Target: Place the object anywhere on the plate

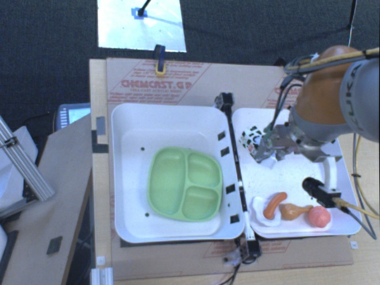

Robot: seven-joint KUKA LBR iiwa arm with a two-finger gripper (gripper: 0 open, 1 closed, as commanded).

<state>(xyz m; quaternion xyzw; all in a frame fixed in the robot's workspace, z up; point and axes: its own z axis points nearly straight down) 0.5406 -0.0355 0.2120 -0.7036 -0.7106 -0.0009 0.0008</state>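
My claw [264,150] hangs low in the right bin [297,171], at its far left corner, just beside a black-and-white toy [250,138]; I cannot tell how it is set. The green plate [184,184], with 3 compartments, lies in the left bin [130,159]. A sausage [275,204], a drumstick [293,210] and a pink ball [319,217] lie along the right bin's near edge.

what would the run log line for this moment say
pincer over right bin, beside cow toy | green plate in left bin | sausage unmoved
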